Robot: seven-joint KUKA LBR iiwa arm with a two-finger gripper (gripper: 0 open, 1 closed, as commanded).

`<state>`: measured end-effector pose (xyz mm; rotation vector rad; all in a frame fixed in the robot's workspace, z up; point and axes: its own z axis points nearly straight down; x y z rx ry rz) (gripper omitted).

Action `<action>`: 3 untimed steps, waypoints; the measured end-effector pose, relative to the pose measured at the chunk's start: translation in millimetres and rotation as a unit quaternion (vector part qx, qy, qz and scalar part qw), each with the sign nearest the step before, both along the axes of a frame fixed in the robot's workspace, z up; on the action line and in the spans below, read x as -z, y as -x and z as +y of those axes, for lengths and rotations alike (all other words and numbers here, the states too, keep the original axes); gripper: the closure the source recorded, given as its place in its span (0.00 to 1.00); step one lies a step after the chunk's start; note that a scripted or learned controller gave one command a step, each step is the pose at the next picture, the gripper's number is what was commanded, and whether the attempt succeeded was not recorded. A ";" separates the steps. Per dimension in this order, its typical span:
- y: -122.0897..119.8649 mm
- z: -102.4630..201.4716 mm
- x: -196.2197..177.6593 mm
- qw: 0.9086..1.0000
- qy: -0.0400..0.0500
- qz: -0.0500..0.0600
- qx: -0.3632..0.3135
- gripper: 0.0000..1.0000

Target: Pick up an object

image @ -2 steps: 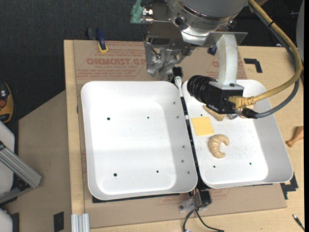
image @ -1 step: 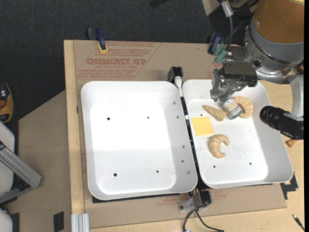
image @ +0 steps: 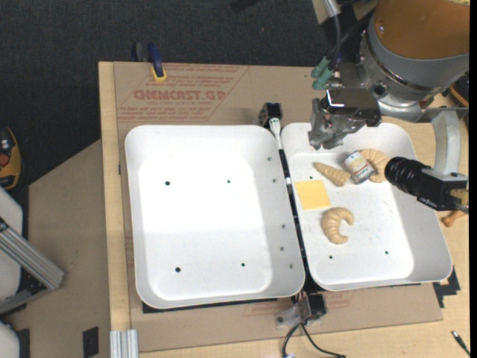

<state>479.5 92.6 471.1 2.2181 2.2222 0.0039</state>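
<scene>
The arm point(image: 417, 36) is cut off at the top edge (its end effector's point(image: 328, 136) fingers blur together).

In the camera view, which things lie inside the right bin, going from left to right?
Yellow cheese slice → croissant → small can. The cone-shaped pastry overlaps the cheese and croissant in left-right position, and another pastry lies behind the can, so both are left out.

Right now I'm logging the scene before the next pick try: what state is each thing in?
Gripper: low over right bin's far left corner, holding nothing visible.
Croissant: lying in right bin, free.
Yellow square: flat on right bin floor.
Cone: on its side.
Small can: tipped over beside the cone.
Left bin: beside right bin.
</scene>
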 end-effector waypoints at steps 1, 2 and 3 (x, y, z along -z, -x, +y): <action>0.2 55.4 -68.1 1.000 -0.002 -0.003 -0.002 1.00; 0.3 52.0 -64.1 1.000 0.000 0.001 0.001 0.00; -0.2 52.6 -75.0 1.000 0.000 -0.001 0.000 1.00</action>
